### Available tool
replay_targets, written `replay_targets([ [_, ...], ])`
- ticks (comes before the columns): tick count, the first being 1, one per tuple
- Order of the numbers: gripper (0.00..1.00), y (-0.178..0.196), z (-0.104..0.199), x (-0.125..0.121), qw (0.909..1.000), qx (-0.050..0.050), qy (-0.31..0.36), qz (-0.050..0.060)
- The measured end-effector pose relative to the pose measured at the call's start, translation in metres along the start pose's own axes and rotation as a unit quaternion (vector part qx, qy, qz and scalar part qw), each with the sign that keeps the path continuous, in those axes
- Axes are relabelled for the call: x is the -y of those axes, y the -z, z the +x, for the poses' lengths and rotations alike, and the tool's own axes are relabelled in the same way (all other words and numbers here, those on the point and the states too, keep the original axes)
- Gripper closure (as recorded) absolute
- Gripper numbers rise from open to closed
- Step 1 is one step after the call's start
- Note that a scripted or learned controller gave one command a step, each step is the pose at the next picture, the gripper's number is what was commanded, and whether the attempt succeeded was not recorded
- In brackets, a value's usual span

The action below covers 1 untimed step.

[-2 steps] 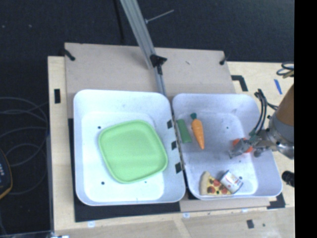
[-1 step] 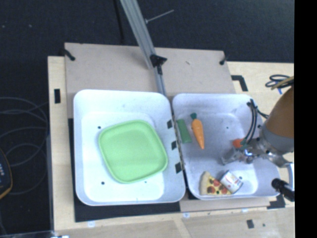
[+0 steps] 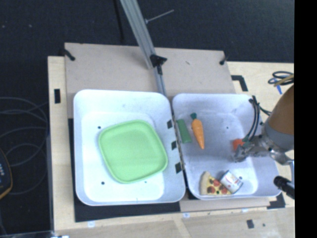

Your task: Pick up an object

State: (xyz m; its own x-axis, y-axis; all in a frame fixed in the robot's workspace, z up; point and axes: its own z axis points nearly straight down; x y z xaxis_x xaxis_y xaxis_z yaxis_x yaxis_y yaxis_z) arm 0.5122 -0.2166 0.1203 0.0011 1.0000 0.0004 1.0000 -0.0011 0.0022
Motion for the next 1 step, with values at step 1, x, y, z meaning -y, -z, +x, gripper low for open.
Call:
replay_targets([
  [1, 1.0, 0.0547, -0.0111, -0.0014, 1.0, 0.001, 0.0, -0.002],
])
